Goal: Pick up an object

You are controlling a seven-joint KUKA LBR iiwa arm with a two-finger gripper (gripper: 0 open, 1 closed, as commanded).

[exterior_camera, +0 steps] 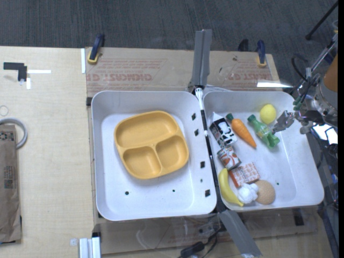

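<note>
From where I stand, the arm comes in over the right rim of the right bin, and its gripper hangs just inside that rim, pointing down and to the left. The fingertips are small and grey against the white floor, so I cannot tell how the pincer stands or whether anything sits in it.

Nearest to it is the green bottle, lying tilted on the bin floor with its far end just beside the tip of the gripper; they may be touching, though it is hard to be sure at this size. The lemon sits just above the bottle, near the bin's back wall. The carrot lies aslant to the left of the bottle, with a black-and-white can just beyond it toward the divider.

Further toward the front, well apart from the gripper, a cluster is packed together: a small red-labelled can, a red-and-white packet, a banana, a white ball and a brown round thing.

The left bin holds a yellow divided plate.
</note>
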